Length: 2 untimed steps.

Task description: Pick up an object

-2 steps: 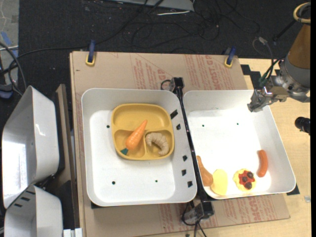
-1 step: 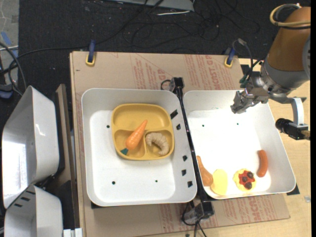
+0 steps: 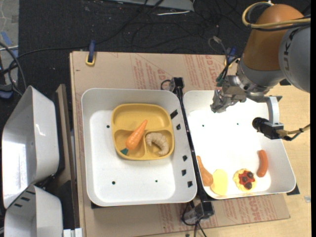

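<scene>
The brown counter (image 3: 133, 68) holds two white bins side by side, and your tool (image 3: 220, 104) hangs over the top rim of the right bin (image 3: 232, 142), with nothing under it but bare white floor; you cannot tell how it stands. This looks like the reaching step, since the toys to pick lie well apart from it along the bin's bottom edge: a sausage (image 3: 262, 163), a little pizza (image 3: 245, 179), a yellow piece (image 3: 219, 181) and an orange piece (image 3: 204, 172). Next you need to move down toward one of them, and the sausage lies alone.
</scene>
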### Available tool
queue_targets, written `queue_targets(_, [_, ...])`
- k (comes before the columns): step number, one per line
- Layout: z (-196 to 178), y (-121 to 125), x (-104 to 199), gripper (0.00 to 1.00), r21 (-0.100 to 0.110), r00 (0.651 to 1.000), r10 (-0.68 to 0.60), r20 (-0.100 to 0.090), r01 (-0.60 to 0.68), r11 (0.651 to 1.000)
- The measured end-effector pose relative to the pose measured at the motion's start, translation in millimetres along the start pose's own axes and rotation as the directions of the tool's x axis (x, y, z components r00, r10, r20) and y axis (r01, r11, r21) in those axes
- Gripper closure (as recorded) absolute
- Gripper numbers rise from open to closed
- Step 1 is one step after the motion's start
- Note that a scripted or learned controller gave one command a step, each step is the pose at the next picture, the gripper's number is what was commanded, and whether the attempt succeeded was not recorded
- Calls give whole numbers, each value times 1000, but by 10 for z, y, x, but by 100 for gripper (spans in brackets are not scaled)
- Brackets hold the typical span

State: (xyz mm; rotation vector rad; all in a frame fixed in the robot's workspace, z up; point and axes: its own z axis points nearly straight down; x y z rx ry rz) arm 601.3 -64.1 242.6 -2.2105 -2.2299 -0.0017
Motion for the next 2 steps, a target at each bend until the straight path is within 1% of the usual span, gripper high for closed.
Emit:
queue_targets(1, [115, 65, 488, 100, 1, 1000, 1, 0, -1, 1000])
queue_targets(2, [145, 232, 1093, 100, -2, 1000, -1, 0, 1, 1000])
